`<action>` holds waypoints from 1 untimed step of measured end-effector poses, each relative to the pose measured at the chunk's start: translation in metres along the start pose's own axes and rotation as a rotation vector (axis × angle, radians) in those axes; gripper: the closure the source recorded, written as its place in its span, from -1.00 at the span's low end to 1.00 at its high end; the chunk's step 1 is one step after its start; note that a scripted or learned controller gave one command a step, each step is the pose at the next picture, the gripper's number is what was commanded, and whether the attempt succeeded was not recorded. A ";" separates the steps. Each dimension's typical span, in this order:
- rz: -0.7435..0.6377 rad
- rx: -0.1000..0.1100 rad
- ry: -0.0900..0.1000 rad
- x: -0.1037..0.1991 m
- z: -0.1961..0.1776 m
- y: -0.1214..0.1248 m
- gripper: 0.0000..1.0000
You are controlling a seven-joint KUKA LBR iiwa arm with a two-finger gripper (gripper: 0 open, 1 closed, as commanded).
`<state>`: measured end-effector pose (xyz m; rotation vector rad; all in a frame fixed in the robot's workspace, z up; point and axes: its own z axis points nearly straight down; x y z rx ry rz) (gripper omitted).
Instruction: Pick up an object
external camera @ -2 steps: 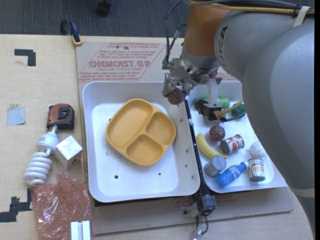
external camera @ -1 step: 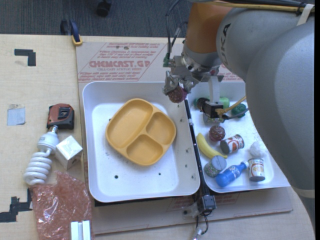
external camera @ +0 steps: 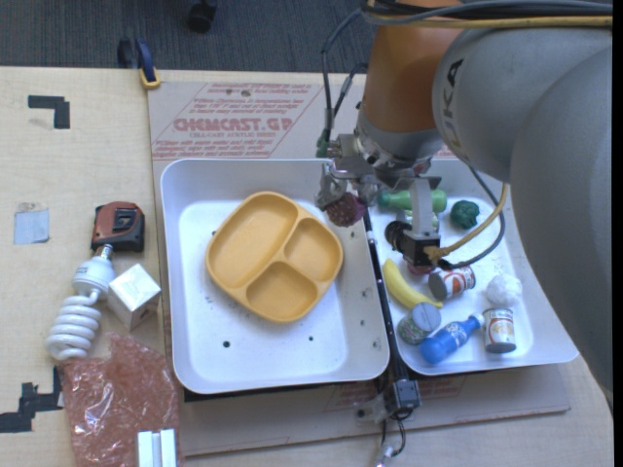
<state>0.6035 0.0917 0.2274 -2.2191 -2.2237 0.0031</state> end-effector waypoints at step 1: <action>0.002 0.000 0.000 0.033 0.002 -0.070 1.00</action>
